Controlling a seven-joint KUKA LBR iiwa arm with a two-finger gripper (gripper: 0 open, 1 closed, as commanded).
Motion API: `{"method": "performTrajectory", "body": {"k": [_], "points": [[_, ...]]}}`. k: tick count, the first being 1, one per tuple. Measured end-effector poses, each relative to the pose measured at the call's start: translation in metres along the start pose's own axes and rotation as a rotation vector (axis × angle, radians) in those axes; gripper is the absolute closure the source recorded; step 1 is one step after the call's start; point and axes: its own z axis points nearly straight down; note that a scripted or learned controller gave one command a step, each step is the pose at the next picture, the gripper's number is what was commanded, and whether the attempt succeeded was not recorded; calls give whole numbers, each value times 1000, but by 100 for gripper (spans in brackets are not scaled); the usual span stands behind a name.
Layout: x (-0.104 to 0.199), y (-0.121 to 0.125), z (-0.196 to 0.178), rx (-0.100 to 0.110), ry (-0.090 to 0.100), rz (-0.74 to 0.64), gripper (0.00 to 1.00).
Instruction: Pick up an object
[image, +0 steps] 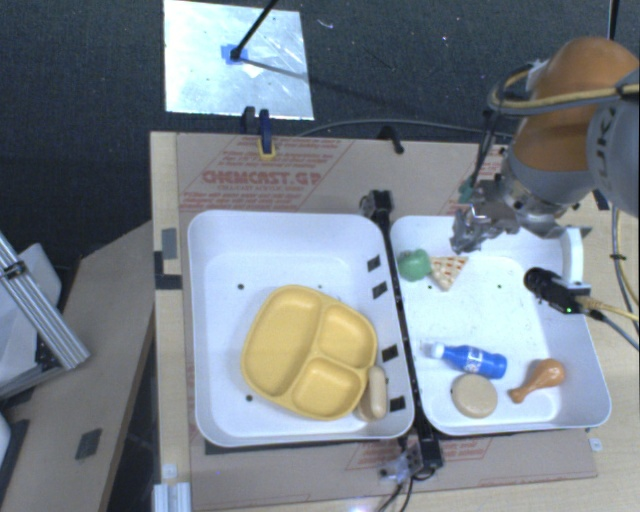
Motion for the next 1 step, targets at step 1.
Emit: {"method": "performTrajectory", "body": {"k": [1], "points": [[55, -18, -1, 0, 1, -2, 100]]}}
